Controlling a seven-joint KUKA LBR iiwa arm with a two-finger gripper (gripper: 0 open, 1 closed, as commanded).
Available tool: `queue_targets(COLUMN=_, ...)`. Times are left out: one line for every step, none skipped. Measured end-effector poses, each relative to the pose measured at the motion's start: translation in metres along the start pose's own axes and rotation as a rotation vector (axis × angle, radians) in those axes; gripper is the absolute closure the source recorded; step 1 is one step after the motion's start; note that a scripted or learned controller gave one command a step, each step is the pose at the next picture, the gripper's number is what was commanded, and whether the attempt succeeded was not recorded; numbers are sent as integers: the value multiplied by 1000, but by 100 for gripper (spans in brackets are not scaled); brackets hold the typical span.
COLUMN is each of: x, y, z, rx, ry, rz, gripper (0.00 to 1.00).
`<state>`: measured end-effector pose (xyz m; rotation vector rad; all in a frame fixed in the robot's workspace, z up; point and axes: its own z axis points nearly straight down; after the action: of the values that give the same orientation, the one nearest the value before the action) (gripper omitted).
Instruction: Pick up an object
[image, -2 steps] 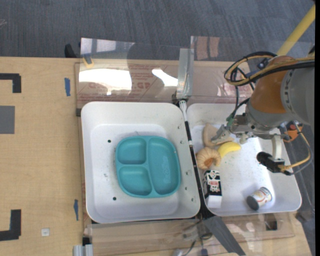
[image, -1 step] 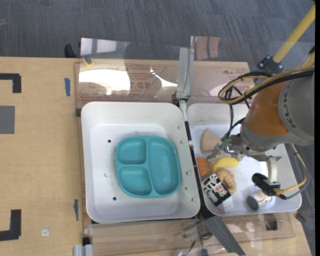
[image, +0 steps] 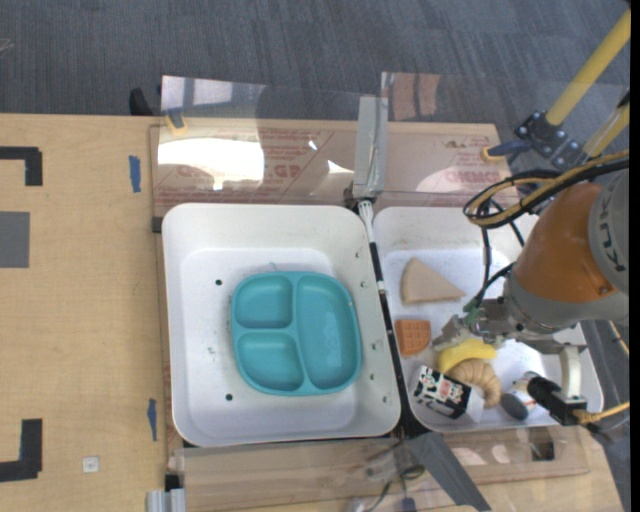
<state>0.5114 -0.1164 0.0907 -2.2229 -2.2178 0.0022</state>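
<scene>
Clutter crowds the right bin (image: 450, 225): a tan wedge (image: 430, 283) at the far left, an orange waffle-textured square (image: 412, 335) nearer, then a yellow banana (image: 465, 355) touching a brown croissant (image: 480, 377). A small black-and-white carton (image: 442, 392) lies at the near edge, just left of the croissant. The left bin (image: 180, 300) on the desk (image: 70, 330) holds a teal divided plate (image: 295, 332). Reaching in from the right, the end effector (image: 470, 328) sits low just above the banana's far side, beside the orange square. How far open it is cannot be told, and nothing is visibly held.
</scene>
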Motion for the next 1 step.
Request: queue_targets(x=-40, y=-30, z=3, rx=-9, ry=-3, rz=0, gripper=0)
